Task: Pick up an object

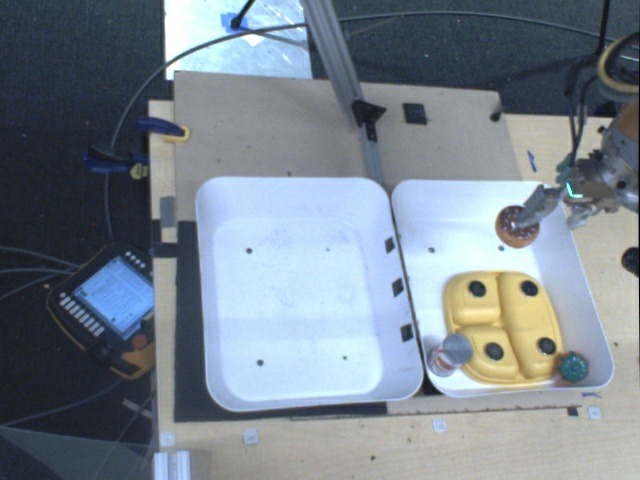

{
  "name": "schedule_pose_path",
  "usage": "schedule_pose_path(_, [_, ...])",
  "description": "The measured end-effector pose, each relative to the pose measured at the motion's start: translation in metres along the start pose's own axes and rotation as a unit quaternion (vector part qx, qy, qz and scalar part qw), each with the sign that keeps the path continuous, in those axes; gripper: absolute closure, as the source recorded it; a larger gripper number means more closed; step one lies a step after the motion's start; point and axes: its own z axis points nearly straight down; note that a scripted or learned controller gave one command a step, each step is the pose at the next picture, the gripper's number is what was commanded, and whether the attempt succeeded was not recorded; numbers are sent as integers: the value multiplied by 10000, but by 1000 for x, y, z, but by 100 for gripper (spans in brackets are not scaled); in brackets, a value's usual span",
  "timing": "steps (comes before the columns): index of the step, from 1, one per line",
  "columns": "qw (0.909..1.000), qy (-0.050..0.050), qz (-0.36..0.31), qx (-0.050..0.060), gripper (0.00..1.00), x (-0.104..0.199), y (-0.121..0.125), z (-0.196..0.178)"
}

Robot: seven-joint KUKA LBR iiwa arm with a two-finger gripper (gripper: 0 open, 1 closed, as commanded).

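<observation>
Two shallow white bins are seen from above, side by side on a tan bench. The left bin (pixel 290 288) lies bare. The right bin (pixel 420 208) holds four things. A large yellow block (pixel 500 326) with four dark round spots lies in the near half. A small grey cap (pixel 455 349) touches the block's left near corner, and a small teal piece (pixel 572 367) sits at the block's right near corner, close to the bin wall. A brown disc (pixel 516 226) lies apart from these, in the far right part of the bin.

The arm enters from the right, and the gripper (pixel 545 200) is seen over the bin's far right corner, its tip reaching down toward the disc. The tip meets the disc's upper edge, or stands just above it; which one cannot be told from this angle. Whether the jaws are spread or closed cannot be told either, as the end of the tool is too small and blurred.

The task is judged to be at an early stage. An object seems to have been chosen, most likely the disc, and the approach is nearly made. No grasp can be confirmed, and nothing is seen raised from the bin. Closing on the disc and lifting it clear are judged to be left. The disc looks low and flat, so a slip could be expected.
</observation>
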Motion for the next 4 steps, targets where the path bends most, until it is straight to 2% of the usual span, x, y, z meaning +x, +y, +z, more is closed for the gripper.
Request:
schedule_pose_path(1, [10000, -2, -2, -9, 0, 0, 0, -1])
schedule_pose_path(3, [10000, 2, 15, 7, 0, -3, -9, 120])
schedule_pose_path(4, [10000, 10, -4, -59, 0, 7, -7, 158])
